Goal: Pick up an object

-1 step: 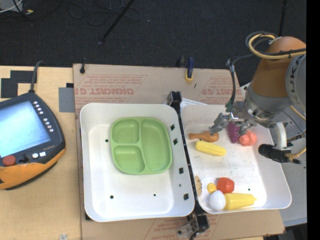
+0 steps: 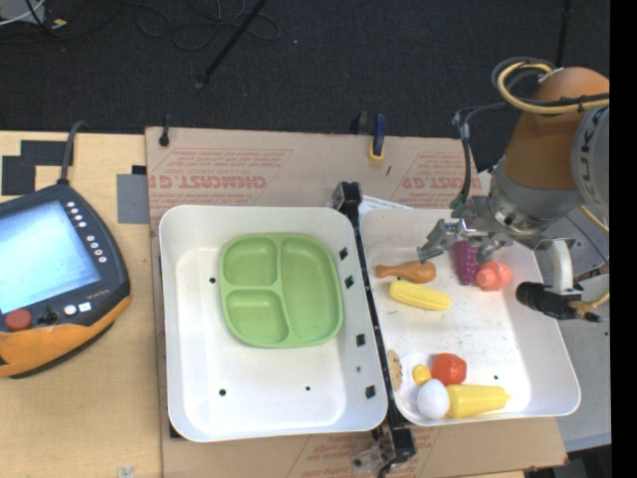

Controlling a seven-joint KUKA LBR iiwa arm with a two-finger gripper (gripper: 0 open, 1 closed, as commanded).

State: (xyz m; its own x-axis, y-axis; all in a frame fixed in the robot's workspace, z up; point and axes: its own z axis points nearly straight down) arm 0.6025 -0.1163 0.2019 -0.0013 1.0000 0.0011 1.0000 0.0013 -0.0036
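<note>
My gripper (image 2: 460,235) is hovering with jaws spread in the right bin (image 2: 537,366) — just above the purple grapes (image 2: 466,261), long axis upright in view; pink fruit (image 2: 491,276) touching, drumstick (image 2: 406,271) lying leftward.

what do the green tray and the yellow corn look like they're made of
Green tray: probably molded plastic, matte to slightly glossy, with a uniform color and rounded divider ridges. Corn: likely toy plastic or rubber, smooth, with a solid yellow surface; the view leaves open which.
</note>
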